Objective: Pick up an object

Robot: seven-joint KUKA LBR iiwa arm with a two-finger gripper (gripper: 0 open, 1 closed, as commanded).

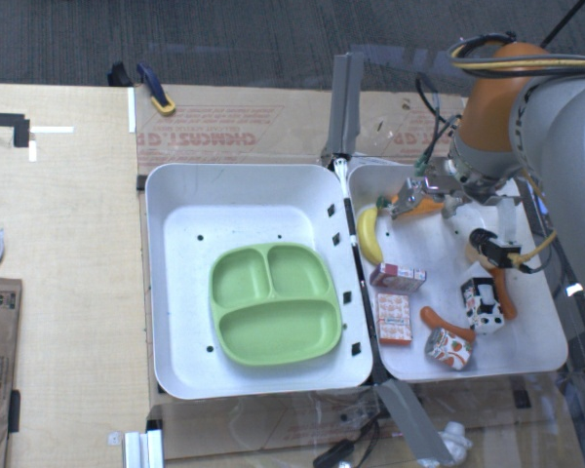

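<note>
I'm over the right bin (526,344), arm reaching in from the right, and my fingers (416,191) hang low near its far left corner. Right at the tips lies a slim orange piece (424,204), set crosswise. It's very close to me, but I can't tell whether my fingers are spread or pressed together, or whether that piece sits between them.

Just beside it, against the wall the two bins share, a yellow banana (370,234) runs along the edge. Nearer the front comes a small pink and white box (398,278), and touching its front edge an orange and white packet (394,318) lies flat. To the right of the packet a short orange stick (434,317) leans toward a red and white cup (448,347) tipped on its side at the bin's front. Further right there's a black and white spotted thing (482,300) with a longer orange stick (505,298) along its right side.

The left bin (175,261) carries a green divided plate (275,303), lying flat, well apart from me. Both bins rest on the pale wooden desk (58,193).
</note>
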